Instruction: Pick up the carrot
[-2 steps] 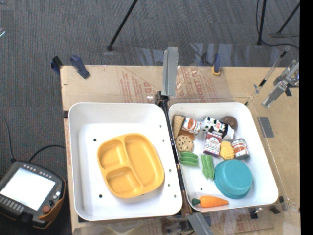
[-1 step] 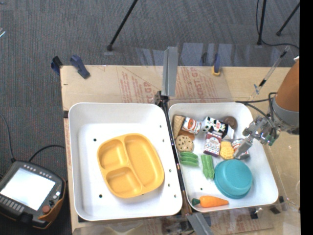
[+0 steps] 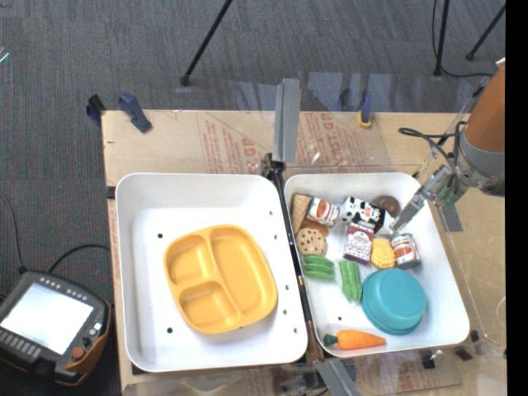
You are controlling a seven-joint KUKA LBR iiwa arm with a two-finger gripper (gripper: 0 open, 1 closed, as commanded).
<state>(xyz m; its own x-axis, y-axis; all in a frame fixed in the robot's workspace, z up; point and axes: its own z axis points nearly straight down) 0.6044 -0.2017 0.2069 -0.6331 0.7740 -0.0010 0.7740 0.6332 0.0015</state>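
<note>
The carrot (image 3: pixel 356 339), orange with a green top, lies along the front wall of the right bin (image 3: pixel 458 295), its green end pointing left. My gripper (image 3: pixel 399 223) hangs over the back right part of that bin, slanting down and to the left from the wrist. Its tip is just above a small red can (image 3: pixel 404 250) and a square cracker (image 3: pixel 382 254). The carrot is far from the gripper, toward the front, with a teal bowl (image 3: pixel 394 299) between them. Nothing shows in the gripper's grasp.
The right bin also holds a cookie (image 3: pixel 311 240), two green pea pods (image 3: pixel 318 266), a cow-patterned carton (image 3: pixel 363 211), a lying can (image 3: pixel 324 212) and a small box (image 3: pixel 357 243). A yellow divided plate (image 3: pixel 221 279) sits in the left bin (image 3: pixel 140 221).
</note>
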